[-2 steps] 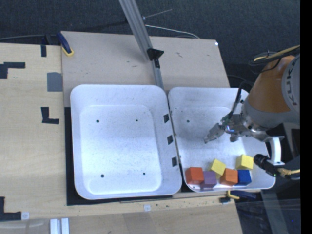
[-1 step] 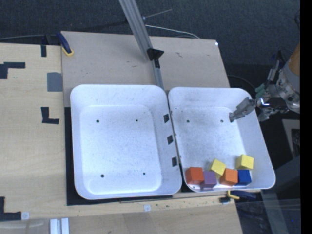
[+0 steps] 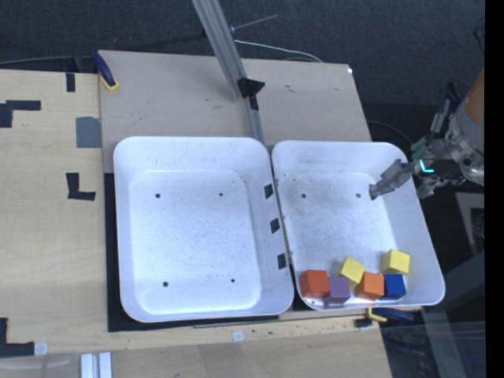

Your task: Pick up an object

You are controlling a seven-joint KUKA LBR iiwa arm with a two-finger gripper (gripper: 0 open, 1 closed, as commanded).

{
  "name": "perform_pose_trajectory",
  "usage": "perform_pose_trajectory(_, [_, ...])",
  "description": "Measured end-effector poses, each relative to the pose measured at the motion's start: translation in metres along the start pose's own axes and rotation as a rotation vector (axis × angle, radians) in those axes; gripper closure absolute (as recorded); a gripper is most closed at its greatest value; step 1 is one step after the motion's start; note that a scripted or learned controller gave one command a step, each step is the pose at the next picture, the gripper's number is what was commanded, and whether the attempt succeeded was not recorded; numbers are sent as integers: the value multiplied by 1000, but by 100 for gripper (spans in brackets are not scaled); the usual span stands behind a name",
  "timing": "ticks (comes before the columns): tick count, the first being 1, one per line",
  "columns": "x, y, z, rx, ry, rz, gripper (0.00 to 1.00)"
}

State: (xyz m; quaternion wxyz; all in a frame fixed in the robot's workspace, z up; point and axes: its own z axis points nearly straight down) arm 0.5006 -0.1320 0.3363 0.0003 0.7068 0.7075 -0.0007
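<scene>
Six small blocks clustered at the near edge of the right-hand shallow white bin [image 3: 409, 211]: orange cube [image 3: 315, 281], purple cube [image 3: 339, 289], yellow cube [image 3: 352, 270], second orange cube [image 3: 371, 285], blue cube [image 3: 394, 286], second yellow cube [image 3: 396, 261]. Farther back, grey two-finger gripper [image 3: 383, 183] above the bin's right side, well apart from them, pinching nothing; spread or pressed together, impossible to tell. Left-hand white bin [image 3: 126, 211] alongside.

Two white bins [image 3: 193, 152], finely speckled dark, sit on a tan bench [image 3: 47, 250] marked with black tape; the right bin holds two yellow blocks [image 3: 396, 261], two orange blocks [image 3: 316, 282], one purple block [image 3: 339, 289] and one blue block [image 3: 394, 286].
</scene>
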Motion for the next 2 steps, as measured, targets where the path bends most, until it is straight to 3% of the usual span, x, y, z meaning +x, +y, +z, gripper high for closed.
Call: perform_pose_trajectory(2, [0, 0, 0, 0, 0, 0, 0])
